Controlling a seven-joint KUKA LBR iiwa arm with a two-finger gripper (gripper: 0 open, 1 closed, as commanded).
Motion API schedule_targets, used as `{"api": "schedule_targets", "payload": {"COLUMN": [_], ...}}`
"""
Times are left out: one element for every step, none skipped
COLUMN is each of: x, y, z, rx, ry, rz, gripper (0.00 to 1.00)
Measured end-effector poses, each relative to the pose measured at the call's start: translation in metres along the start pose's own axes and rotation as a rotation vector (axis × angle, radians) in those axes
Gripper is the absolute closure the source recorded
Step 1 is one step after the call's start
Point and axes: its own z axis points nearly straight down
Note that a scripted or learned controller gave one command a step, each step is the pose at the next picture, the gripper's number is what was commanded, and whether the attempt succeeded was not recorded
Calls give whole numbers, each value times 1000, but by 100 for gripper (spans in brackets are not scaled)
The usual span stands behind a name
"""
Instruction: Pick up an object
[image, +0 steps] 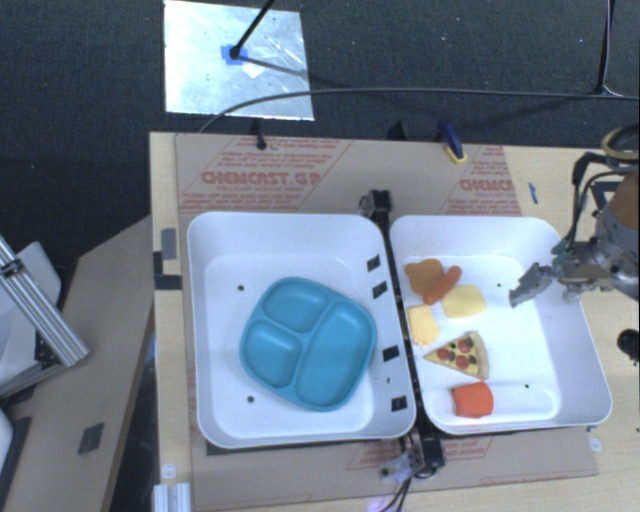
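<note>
Nearest the camera, at the bottom of the right bin (585, 390), sat an orange-red block (473, 400). Just above it lay a toy pizza slice (460, 353), w/ a pale yellow cheese square (424, 324) beside it by the divider. Further back, a round yellow piece (464, 301) sat close to an orange sausage-like item (442, 283), which touched a brownish-orange lump (424, 271). The left bin (215, 300) held a blue divided plate (307, 343), tilted slightly askew.

The gripper (528, 285) hung over the right bin's right side, at mid depth, w/ bare white floor under it. It was apart from every toy, nothing between its fingers. Whether they were spread or pressed together couldn't be told; the view was too small and dark there.

Any toy would serve as the pick target; the round yellow piece lay nearest the gripper.

Risks, as judgement: closing where it hung would prob. grab air. The back items crowded together, so a descent there could nudge neighbours or pinch two. The flat pizza and cheese might slip under the fingertips.
</note>
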Motion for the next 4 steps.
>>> {"api": "schedule_targets", "payload": {"x": [0,1,5,4], "y": [2,3,0,4], "z": [-5,57,100,144], "rx": [-10,-6,-7,-18], "ry": [-2,-1,-1,-3], "rz": [-3,0,0,0], "gripper": [0,0,0,0]}}
